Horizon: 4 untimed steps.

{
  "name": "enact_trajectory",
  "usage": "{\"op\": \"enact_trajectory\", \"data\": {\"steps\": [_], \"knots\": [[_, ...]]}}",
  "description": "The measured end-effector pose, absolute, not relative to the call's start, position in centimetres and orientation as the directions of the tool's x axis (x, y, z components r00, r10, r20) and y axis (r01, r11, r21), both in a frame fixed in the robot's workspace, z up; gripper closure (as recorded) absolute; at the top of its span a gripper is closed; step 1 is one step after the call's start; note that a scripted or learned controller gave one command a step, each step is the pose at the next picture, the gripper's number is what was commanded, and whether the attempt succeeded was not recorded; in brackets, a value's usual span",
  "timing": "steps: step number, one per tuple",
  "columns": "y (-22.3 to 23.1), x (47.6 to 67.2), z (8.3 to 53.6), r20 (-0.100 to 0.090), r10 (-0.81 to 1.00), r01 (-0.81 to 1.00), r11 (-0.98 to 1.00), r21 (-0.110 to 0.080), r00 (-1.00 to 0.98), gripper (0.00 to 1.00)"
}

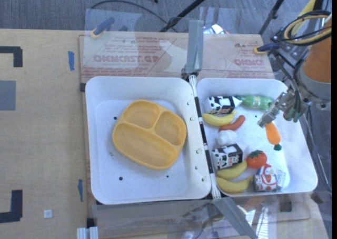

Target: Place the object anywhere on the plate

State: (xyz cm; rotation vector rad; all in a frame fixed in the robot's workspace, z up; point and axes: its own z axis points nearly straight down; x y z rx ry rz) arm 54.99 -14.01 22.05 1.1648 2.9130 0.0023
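Two metal fingers [268, 116] of the gripper [275, 112] slanted down and to the left over the right bin [301, 151], but they blurred into one pale streak, so I could not tell whether they were spread or pressed together, nor whether they touched anything. Just below their tips lay a carrot [273, 133], orange with a green end, close to the fingers yet not seen between them. The gripper's body was a tangle of dark and grey parts, hard to make out. Above it the arm [319, 67] came in from the right, its orange band cut off by the picture's edge, with yellow and black cables looping over it.

Other things lay in the same bin: a green bottle [256, 101] near the far wall, two cow-patterned cartons [221, 105], three bananas [218, 119], a red sausage [234, 123], a white ball [227, 137], a tomato [256, 158] and a red and white packet [268, 178].

In the left bin [100, 180] the yellow plate [149, 133], split into three sections, rested flat near the middle, well apart from the carrot.
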Motion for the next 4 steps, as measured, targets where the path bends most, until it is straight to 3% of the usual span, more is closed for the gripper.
{"op": "enact_trajectory", "data": {"steps": [1, 2, 3, 4], "knots": [[-7.2, 63.2, 18.7, -0.006, 0.537, 0.537, 0.844, 0.003, -0.844, 1.00], [4.4, 61.7, 18.8, -0.001, 0.491, 0.491, 0.871, 0.002, -0.871, 1.00], [10.6, 61.1, 21.4, -0.007, 0.213, 0.213, 0.977, 0.004, -0.977, 1.00], [10.4, 54.5, 20.0, -0.002, 0.229, 0.229, 0.973, 0.003, -0.973, 1.00]]}}
